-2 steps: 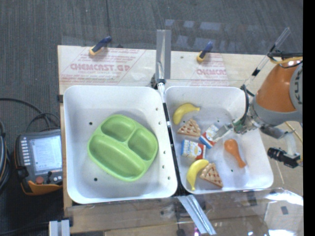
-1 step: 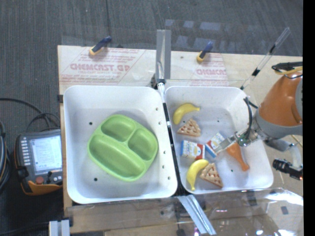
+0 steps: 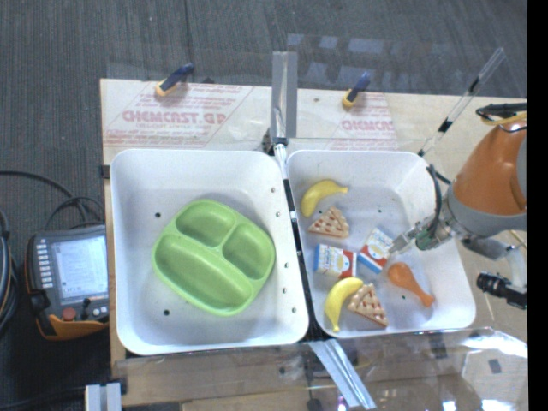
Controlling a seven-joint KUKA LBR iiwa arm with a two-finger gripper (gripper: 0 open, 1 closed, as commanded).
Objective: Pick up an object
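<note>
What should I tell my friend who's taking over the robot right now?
Gripper: low in the right white bin, beside the small red, white and blue carton; whether it is open or shut can't be told, and no hold on anything shows.
In that bin: two yellow toy bananas, two waffle-patterned toy pizza slices, a small blue and white carton, an orange toy drumstick.
Left white bin: green divided plastic plate.
Done: nothing lifted.
Left: grab one object and raise it.
</note>
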